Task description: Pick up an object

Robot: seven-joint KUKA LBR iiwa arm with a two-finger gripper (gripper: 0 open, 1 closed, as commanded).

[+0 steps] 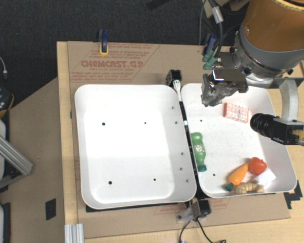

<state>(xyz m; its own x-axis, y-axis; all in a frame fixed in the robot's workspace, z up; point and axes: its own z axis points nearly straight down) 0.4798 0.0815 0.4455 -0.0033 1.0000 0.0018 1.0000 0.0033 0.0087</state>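
My gripper (211, 97) hangs over the back left part of the right bin (273, 186). A small pink and white packet (236, 112) lies just to its right on the bin floor. A green bottle (197, 151) lies along the bin's left wall. At the front right sit an orange carrot-like piece (237, 174), a red tomato-like piece (257, 165), a beige knobbly piece (249, 188) and a white scrap (266, 176). Nothing shows between the gripper's tips.
The left bin (126, 140) lies beside the right one, a black divider strip (184, 123) between them. A black cylinder (271, 127) on the arm overhangs the right bin's right side. Cardboard (116, 59) underlies both bins, with a blue clamp (103, 40) at its back edge.
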